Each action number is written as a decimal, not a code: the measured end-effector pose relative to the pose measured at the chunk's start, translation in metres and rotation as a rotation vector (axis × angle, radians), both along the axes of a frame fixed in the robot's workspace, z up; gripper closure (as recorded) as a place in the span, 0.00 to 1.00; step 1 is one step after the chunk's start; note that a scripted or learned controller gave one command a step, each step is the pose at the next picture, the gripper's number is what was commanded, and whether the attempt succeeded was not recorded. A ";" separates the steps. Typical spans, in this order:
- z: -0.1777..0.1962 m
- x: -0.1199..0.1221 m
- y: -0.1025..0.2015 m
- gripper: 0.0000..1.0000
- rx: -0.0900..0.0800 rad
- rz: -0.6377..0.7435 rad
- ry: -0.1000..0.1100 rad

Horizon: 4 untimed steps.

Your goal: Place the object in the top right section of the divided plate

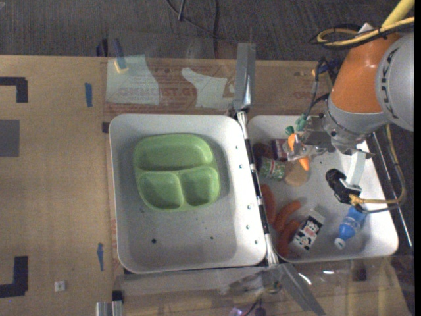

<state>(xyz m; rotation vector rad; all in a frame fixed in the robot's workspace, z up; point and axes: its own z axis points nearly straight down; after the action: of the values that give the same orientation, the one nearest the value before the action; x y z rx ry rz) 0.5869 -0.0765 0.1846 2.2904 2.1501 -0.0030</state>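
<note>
Grey two-finger gripper (299, 151) hovering over right white plastic bin (378, 242); jaw state unreadable.
Green moulded three-section divided plate (176, 171) sitting at nine o'clock, awaiting delivery.

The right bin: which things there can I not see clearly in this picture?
- Hand: small and blurred in the camera view; open or shut cannot be judged.
- Object under the hand: partly covered by it; unidentifiable.
- Green can: label too small to read.
- Carton: print blurred.
</note>
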 end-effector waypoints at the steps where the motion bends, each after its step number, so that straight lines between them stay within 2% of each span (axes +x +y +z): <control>1: 0.000 0.033 0.084 1.00 0.001 0.029 -0.001; 2: -0.004 0.030 0.179 1.00 0.001 -0.052 -0.001; 3: -0.003 -0.004 0.248 1.00 0.001 -0.021 0.002; 4: 0.008 0.036 0.276 1.00 0.001 0.012 -0.001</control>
<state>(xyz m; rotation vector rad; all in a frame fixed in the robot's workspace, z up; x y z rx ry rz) 0.6229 0.1993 0.1923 2.2779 2.1632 -0.0005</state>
